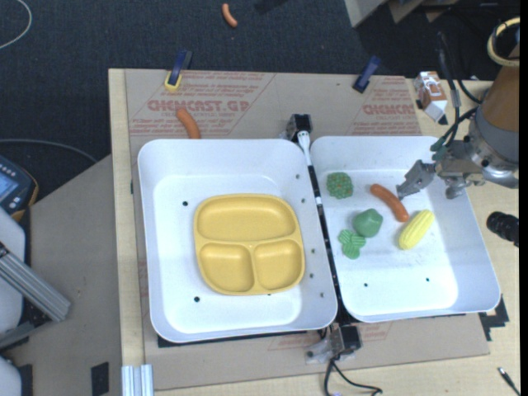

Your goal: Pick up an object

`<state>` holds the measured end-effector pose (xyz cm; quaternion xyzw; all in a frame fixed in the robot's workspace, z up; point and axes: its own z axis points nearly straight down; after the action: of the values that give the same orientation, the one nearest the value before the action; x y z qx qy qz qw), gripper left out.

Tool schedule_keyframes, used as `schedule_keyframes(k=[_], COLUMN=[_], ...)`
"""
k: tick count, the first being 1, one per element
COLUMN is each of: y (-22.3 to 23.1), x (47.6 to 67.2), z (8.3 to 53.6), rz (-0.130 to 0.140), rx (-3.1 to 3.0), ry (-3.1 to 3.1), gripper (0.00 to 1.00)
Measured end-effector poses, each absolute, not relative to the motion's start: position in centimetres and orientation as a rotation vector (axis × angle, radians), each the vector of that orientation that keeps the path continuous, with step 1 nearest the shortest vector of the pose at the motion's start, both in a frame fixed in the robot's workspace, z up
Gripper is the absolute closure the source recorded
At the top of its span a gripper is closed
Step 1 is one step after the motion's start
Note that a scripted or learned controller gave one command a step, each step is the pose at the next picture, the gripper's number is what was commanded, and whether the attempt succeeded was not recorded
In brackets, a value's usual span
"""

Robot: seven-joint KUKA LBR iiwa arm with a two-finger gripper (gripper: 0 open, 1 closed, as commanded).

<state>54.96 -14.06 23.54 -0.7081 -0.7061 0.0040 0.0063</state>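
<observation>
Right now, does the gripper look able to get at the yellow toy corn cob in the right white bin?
Probably yes. The gripper is above the right white bin, near the yellow toy corn cob; nothing covers it, and the orange toy sausage lies apart.

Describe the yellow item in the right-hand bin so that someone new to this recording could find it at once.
Start at the right white bin, the one without the yellow divided plate. Among the small toy foods there, look toward the far right of the cluster, just below the orange sausage. The corn cob is the only yellow piece there; its neighbours are green or orange.
</observation>
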Motion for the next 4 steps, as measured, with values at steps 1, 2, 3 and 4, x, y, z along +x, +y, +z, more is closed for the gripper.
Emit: schedule_keyframes(k=[1,2,3,4], y=[-14.0,-14.9,-13.8,-13.7], x=[55.2,55.2,54.8,54.7], z=[24.2,18.3,12.8,8.2], rz=[0.001,0.006,0.004,0.004], rx=[-2.220,-2.218,-2.217,-2.218], ry=[-2.221,-2.216,-2.216,-2.216], gripper=[0.00,0.00,0.00,0.00])
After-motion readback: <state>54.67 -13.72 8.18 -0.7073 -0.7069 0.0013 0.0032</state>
